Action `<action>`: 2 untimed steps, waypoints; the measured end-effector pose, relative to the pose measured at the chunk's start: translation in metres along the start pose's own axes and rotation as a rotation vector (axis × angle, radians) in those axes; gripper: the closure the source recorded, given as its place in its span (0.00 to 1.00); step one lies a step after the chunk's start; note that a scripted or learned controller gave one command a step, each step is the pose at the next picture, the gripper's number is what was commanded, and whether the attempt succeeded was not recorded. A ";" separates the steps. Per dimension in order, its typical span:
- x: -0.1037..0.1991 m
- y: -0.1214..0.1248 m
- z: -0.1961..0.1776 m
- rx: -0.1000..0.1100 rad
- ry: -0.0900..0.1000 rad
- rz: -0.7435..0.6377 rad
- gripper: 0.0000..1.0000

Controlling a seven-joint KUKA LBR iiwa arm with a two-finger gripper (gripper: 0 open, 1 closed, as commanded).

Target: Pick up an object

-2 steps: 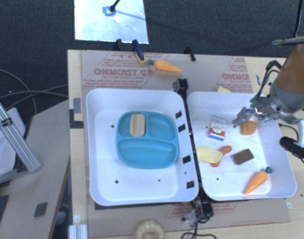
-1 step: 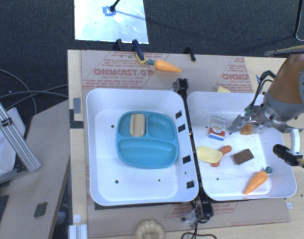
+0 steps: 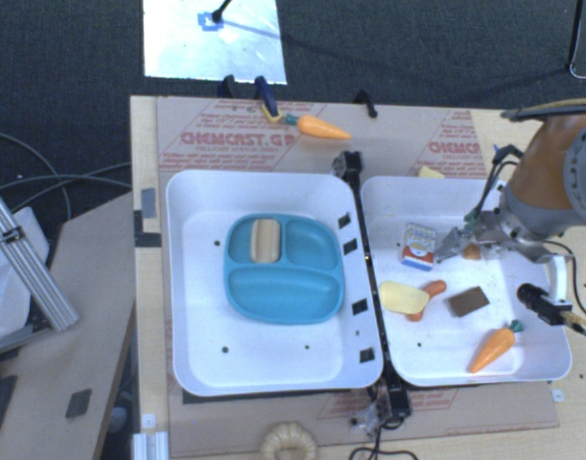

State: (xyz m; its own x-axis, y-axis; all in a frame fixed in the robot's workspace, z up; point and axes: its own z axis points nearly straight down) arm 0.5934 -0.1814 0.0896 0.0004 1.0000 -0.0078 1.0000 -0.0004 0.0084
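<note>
Here the grey two-finger gripper [image 3: 457, 245] reached in low over the right shallow white plastic bin [image 3: 561, 353], its tip pointing toward the divide between the bins. Whether it was parted or closed could not be told from this slanted view, and nothing could be made out clamped in it. Just beyond its tip sat a small white carton with blue and red print [image 3: 419, 245], very near, though contact was not clear. Tucked right beside the gripper, partly hidden under it, showed a small orange-brown piece [image 3: 473, 251] whose shape could not be told. Nearer the camera than the gripper lay a pale yellow flat wedge-shaped piece [image 3: 402, 297] with a short orange-red sausage-shaped toy [image 3: 425, 295] touching its edge, and next to those a dark brown flat square block [image 3: 468, 301]. Further toward the near corner of the bin rested an orange plastic carrot with a green top [image 3: 492, 348]. Well away from the gripper, across the divide, the left shallow white plastic bin [image 3: 192, 353] held a blue three-compartment plate [image 3: 283, 290] with a tan bread-like piece [image 3: 265, 241] in one upper compartment. Behind both bins, a second orange plastic carrot [image 3: 319, 128] lay on the cardboard.
</note>
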 end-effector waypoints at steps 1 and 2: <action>0.000 0.002 -0.012 -0.007 -0.001 0.000 1.00; -0.010 0.002 -0.062 0.002 0.006 0.000 1.00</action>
State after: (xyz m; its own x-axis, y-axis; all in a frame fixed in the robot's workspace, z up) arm 0.5945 -0.1907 0.1518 -0.0001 1.0000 -0.0020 1.0000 0.0001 0.0064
